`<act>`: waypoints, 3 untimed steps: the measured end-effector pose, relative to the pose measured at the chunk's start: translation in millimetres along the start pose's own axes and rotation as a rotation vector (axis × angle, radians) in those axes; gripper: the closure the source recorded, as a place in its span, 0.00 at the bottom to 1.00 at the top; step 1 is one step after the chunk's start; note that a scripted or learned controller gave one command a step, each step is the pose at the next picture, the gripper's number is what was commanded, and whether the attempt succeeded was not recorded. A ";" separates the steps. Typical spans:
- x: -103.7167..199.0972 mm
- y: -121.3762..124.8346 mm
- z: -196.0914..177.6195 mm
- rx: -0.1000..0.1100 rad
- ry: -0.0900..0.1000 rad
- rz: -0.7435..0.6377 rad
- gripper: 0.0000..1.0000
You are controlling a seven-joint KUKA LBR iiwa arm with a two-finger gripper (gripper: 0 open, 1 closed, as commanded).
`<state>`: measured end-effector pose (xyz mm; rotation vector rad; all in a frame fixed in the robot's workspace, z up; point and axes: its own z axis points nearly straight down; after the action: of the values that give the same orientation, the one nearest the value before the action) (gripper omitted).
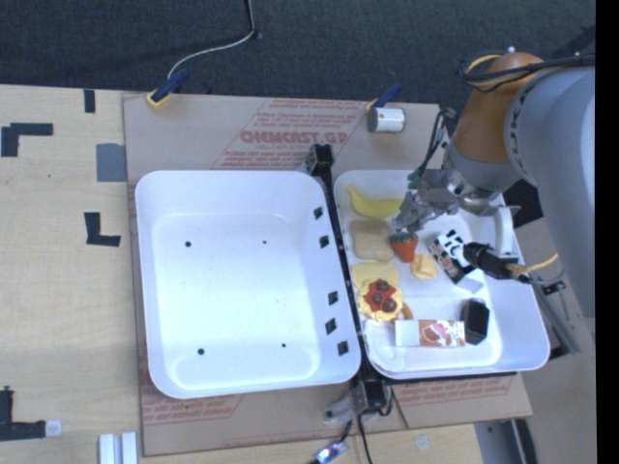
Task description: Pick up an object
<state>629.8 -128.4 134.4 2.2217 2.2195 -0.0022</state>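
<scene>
Camera view, right bin (pixel 527 356), contents and working position. Claw (pixel 406 222): lowered into the far half of the right bin, tips directly over a small red piece with a green top (pixel 404 246), seemingly a toy strawberry or pepper; whether the tips are spread or pressed together cannot be told, as the wrist body covers them, and nothing is visibly pinched. Red piece: likely target, lying on the bin floor, touching or nearly touching the claw tips. Beside the red piece, toward the divider between the bins: a tan flat piece (pixel 368 239), close alongside. Beyond the red piece, toward the far wall: a yellow banana (pixel 372 202). On the arm's side of the red piece: a small yellow chunk (pixel 424 267) and a black-and-white item (pixel 448 247), both near. Nearer the camera than the red piece: a yellow disc with red topping (pixel 378 296), then a white-and-red packet (pixel 433 333) and a black block (pixel 475 319), well apart from it. Left bin (pixel 164 288): beyond the divider from the red piece. Handling note, as judgement: the target is small and crowded, so descent should be straight down and centred on it, with the tips bracketing only the red body, clear of the tan piece and yellow chunk. Close firmly, since a rounded toy may squirt sideways; lift vertically and confirm it comes up.
</scene>
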 end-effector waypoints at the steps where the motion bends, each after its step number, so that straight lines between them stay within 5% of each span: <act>1: 21.2 -89.2 50.7 0.005 0.002 0.001 1.00; 3: 34.0 -76.7 48.7 -0.001 0.000 -0.001 1.00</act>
<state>553.1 -94.4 85.6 2.2195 2.2207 -0.0012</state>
